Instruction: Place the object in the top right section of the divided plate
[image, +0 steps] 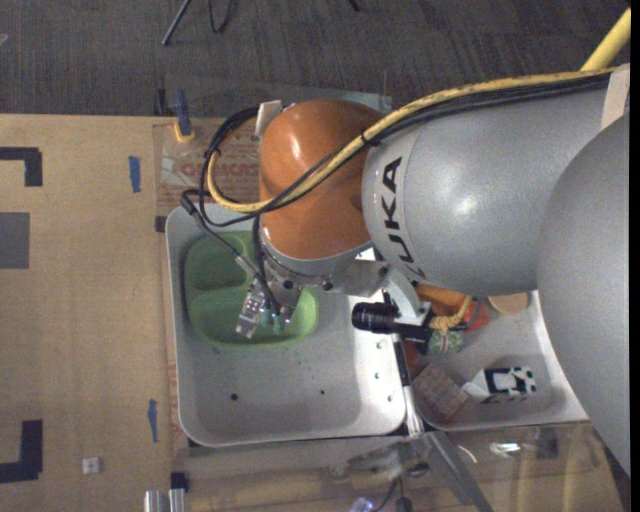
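The tool (262, 312) hangs over the green divided plate (215, 295); its grip cannot be told.

The divided plate (215, 300) lies in the left bin (290, 400), with the claw (262, 315) over it.

- Two shallow white bins: one (300, 410) on the left, the other (560, 400) on the right, edges adjoining.
- Right bin holds a small black-and-white carton (510, 381), a reddish flat packet (440, 390), an orange item (445, 298).
- Cardboard sheet (80, 300) bears blue tape strips (134, 174).
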